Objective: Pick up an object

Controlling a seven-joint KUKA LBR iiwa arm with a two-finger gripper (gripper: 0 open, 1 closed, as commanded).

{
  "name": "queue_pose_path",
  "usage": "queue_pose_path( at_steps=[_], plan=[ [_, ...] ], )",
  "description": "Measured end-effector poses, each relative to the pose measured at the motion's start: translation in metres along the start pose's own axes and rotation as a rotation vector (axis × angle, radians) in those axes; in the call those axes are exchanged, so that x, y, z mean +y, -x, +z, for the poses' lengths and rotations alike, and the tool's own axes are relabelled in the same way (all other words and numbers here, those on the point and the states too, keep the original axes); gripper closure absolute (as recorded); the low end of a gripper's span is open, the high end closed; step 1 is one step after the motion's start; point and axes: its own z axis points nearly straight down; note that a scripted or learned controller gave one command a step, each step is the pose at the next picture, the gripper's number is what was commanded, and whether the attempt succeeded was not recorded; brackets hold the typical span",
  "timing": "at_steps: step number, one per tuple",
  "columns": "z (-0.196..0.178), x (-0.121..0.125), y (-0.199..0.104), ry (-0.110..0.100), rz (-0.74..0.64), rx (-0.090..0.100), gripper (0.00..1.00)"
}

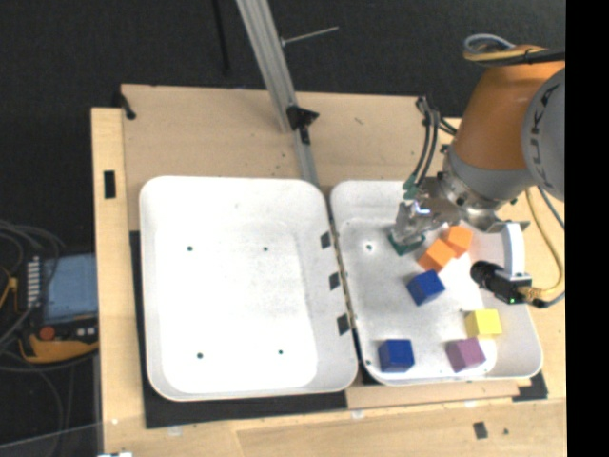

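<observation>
My gripper (412,223) hangs low over the upper middle of the right bin (373,208). A small green object (403,247) lies just under its tip, partly hidden by it. Two orange blocks (448,247) sit side by side just to the right of the gripper. Below them rests a blue block (425,287). A second blue block (396,354), a purple block (465,353) and a yellow block (484,323) lie along the near side of the bin.
The left bin (238,284) sits beside the right one, with clips along the shared edge. A slanted metal pole (276,69) rises behind the bins. A black cable connector (500,282) hangs over the right bin's right side.
</observation>
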Motion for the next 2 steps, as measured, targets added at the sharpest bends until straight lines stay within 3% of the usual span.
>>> queue_pose_path(
  at_steps=[1,2],
  plan=[
    [-0.011,0.003,-0.053,0.002,0.000,0.000,1.00],
    [0.002,0.002,-0.100,-0.003,0.002,-0.001,1.00]
  ],
)
